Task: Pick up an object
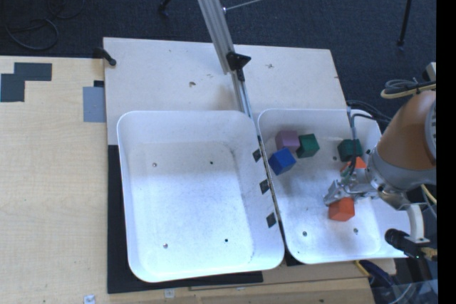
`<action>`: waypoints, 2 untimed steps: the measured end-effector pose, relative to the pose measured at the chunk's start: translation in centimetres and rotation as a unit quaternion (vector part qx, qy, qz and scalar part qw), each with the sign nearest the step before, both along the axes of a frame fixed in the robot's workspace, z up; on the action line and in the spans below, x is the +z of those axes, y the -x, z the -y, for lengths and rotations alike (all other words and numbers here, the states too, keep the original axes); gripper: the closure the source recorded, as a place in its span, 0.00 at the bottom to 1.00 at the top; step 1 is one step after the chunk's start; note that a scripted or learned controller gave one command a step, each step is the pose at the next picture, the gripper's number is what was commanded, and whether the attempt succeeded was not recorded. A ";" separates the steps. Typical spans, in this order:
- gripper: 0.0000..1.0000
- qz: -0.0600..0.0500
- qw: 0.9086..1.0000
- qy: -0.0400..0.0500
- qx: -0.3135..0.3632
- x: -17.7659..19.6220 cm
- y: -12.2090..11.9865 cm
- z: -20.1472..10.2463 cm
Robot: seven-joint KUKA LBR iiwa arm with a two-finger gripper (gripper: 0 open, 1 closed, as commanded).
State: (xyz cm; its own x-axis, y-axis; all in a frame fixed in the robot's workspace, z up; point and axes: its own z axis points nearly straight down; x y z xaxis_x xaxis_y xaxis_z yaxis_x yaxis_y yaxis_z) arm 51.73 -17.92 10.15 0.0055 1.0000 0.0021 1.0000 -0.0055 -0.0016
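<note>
White bins sit side by side on the tabletop (178, 75). Over the right bin (313, 242), the claw (340, 190) hangs just above an orange block (342, 209); whether it is apart or together, I cannot tell. Farther left lie green (308, 145), purple (287, 139) and blue (282, 161) blocks.
</note>
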 end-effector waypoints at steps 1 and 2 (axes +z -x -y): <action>1.00 0.000 1.000 -0.001 0.007 -0.2 -2.3 -8.0; 1.00 0.002 1.000 -0.001 0.007 9.3 -1.6 -17.3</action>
